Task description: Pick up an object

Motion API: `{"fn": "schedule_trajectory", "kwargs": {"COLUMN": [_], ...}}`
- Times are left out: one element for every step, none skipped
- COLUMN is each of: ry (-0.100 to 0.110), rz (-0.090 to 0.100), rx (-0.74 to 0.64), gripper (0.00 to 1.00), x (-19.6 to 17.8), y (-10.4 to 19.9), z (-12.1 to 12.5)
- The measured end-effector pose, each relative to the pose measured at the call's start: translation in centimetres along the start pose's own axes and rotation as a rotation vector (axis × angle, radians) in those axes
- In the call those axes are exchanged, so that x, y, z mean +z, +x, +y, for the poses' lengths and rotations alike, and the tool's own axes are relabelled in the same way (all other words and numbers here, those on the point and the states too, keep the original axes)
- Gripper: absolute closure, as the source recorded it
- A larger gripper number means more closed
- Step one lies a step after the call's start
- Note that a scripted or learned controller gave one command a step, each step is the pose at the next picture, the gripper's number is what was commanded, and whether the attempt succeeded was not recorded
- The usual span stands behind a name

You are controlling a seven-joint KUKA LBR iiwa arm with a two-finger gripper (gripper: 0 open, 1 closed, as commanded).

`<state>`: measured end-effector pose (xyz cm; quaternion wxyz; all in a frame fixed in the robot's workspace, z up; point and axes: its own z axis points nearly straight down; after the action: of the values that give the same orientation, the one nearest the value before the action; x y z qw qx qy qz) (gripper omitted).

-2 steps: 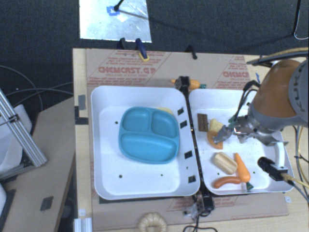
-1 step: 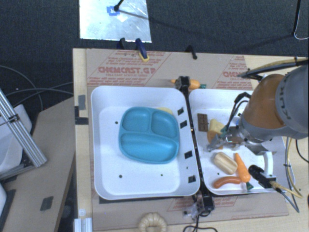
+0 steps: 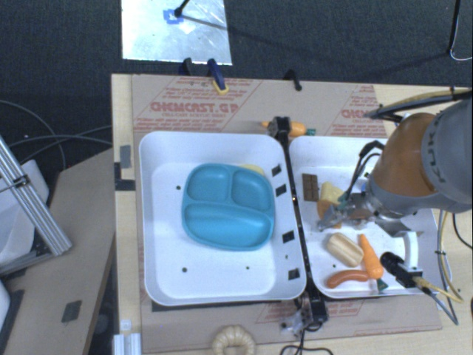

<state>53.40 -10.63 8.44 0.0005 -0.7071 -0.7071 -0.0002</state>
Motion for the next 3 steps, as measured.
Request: {"fn": "schedule_trajectory", "kwargs": {"ry": [-0.003,-0.008,-0.009], "rz": [0.0,-0.003,-0.002], "rx": [0.0,-0.003,-0.004], "gripper": [1.0,1.0,1.0], "x": [-1.1,-7.4,-13.9], "y": [0.0,-0.5,-0.5], "z": [0.1,0.4,0.4]}}
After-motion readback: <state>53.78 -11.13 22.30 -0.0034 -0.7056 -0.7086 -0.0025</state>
